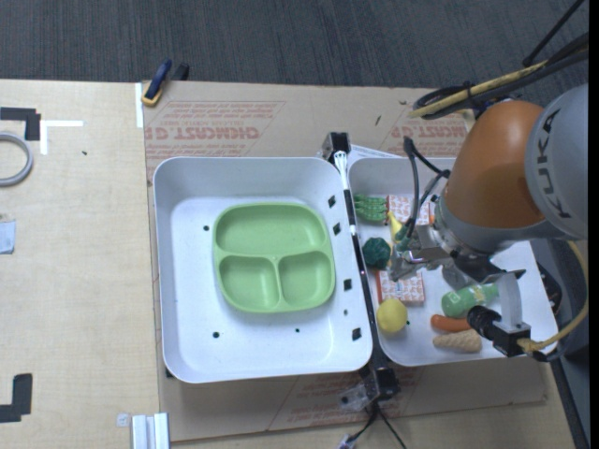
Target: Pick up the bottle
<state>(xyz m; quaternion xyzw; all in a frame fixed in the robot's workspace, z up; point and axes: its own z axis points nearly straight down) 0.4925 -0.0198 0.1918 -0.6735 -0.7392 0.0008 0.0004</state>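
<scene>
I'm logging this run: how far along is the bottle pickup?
Done: the arm has reached into the right bin, and the gripper sits low among the toys. In hand: nothing that I can confirm. The green bottle lies on the bin floor beside the carrot, apart from the gripper. Left: getting the jaws onto the bottle, then lifting it.

The green bottle [468,298] lies hemmed by the carrot [448,324] and the arm [496,176] overhead.
</scene>
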